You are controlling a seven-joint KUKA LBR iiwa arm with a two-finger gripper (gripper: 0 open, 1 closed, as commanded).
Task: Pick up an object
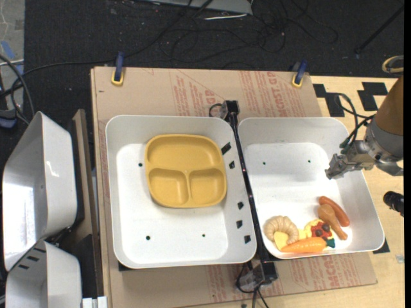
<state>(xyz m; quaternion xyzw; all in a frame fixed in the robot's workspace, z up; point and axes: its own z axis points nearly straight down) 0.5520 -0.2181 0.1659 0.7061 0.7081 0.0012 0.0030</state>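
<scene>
The candidate objects lie in the right bin, clustered in its near corner. Nearest the front rim is a carrot-shaped toy, with a beige croissant-shaped piece just beside it and a small multicoloured piece between them and a pair of sausage-shaped items. All appear to be light, rigid plastic toys with smooth, possibly slippery surfaces. The sausages lie slightly apart from the cluster and are probably best grasped across their narrow width, at mid-length. Farther back, the gripper hovers at the right bin's right wall, apart from every object and holding nothing; its closure state cannot be determined. The left bin holds a yellow divided plate.
</scene>
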